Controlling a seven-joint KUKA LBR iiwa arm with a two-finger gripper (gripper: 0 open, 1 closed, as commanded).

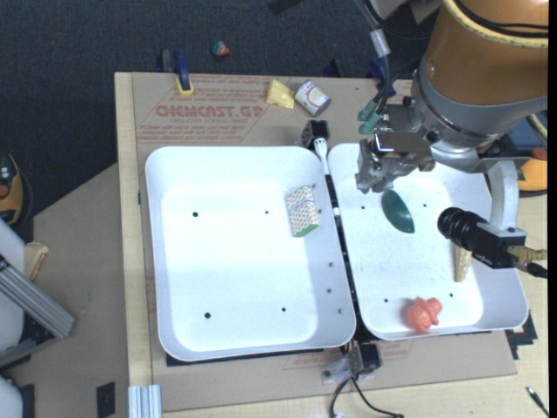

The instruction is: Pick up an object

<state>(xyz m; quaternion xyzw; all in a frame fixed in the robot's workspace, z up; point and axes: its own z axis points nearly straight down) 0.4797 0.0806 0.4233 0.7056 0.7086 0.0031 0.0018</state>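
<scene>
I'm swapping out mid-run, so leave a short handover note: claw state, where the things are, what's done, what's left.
Claw: low over the right bin, near its far left corner; nothing seen in it.
Right bin: green object just beside the claw, pink toy near the front edge, tan cone towards the right.
Left bin: patterned packet by its right wall.
Done: no pick yet.
Left: grasp an object and lift; the green one looks closest.

Right bin: a dark green oval piece (399,211) lies flat near the upper middle, long axis slanting; a pink lumpy toy (423,313) sits near the front rim; a tan cone (460,263) lies by the right side. Left bin: a green-white patterned packet (302,211) rests near its right wall
</scene>
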